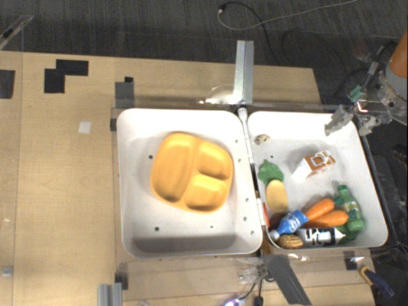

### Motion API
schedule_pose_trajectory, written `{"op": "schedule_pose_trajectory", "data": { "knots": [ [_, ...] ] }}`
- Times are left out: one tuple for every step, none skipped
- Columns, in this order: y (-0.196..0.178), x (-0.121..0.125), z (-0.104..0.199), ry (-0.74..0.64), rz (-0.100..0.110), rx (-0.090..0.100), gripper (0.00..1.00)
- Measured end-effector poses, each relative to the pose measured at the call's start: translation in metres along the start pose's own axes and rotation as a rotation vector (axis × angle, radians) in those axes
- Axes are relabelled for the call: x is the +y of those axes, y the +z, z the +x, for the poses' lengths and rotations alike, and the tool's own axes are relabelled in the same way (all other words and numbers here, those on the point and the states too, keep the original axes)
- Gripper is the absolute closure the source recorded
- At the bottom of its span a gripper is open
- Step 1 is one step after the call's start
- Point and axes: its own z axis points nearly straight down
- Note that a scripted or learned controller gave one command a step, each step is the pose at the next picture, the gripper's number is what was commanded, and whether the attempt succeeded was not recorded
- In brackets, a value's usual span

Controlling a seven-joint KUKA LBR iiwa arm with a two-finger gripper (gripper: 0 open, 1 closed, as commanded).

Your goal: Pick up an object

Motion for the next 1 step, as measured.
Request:
{"op": "schedule_pose_trajectory", "data": {
  "knots": [
    [0.1490, -0.0256, 0.0445, 0.064, -0.026, -0.005, 0.00]
  ]
}}
